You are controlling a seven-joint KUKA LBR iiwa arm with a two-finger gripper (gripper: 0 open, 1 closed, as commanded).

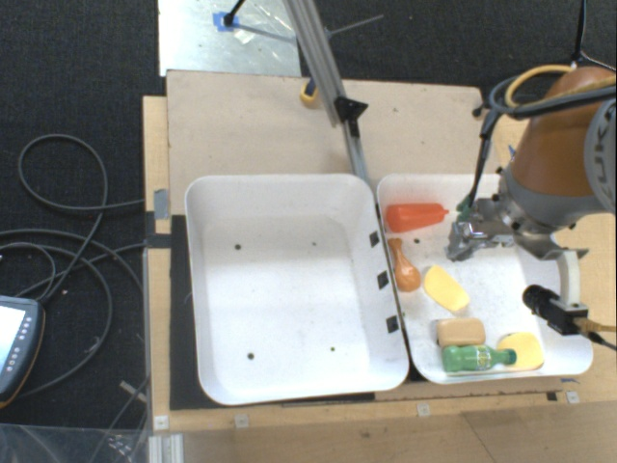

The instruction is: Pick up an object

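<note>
While claw (pixel 467 242) hovers — orange bottle (pixel 415 217) tapered, lying flat.

Bright, even overhead light; white bins (pixel 280 287) slightly washed out, soft faint shadows inside walls; overall mild blur, dark floor (pixel 77 66) grainy.

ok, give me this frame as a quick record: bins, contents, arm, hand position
left bin: white, shallow, no objects seen in it
right bin: white, holds all the objects
objects: orange bottle, wooden spoon, yellow piece, tan block, green bottle, yellow item
arm: reaches in from the right
hand: over the right bin, between orange bottle and yellow piece; nothing seen between its fingers
</note>
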